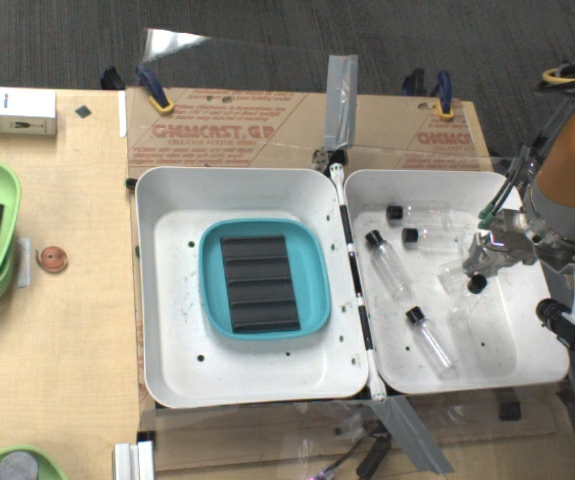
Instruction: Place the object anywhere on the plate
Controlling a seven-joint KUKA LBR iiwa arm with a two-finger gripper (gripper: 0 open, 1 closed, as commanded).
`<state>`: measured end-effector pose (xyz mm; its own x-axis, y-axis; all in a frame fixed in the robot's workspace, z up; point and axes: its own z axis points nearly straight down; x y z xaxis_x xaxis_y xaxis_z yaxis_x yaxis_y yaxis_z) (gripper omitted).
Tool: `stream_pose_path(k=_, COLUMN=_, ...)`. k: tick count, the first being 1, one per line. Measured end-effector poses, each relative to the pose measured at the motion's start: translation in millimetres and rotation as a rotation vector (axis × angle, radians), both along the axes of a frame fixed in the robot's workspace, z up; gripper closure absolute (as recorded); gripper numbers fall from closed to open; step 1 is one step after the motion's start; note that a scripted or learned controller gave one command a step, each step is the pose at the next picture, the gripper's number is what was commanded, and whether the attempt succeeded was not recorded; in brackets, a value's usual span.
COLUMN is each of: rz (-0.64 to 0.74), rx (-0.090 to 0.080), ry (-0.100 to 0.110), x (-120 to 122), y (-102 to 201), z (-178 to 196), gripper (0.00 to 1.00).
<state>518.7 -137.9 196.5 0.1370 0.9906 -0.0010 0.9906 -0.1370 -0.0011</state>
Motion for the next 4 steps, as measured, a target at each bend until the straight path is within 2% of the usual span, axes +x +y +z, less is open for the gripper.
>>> stream_pose_path(k=1, rz=0.000, rx=0.000, ry=0.000, x=0, y=0, z=0, gripper=0.00)
stream_pose_path(k=2, rz=-0.091, rx=-0.001, ry=0.002, x=20, y=-68, z=133, gripper=0.00)
stream_pose_path(k=3, rz=-0.060, rx=-0.001, ry=0.001, x=75, y=-74, z=244, gripper=0.00)
stream_pose_path(k=4, rz=-0.119, rx=0.000, ry=0.003, x=55, y=-47, z=75, gripper=0.00)
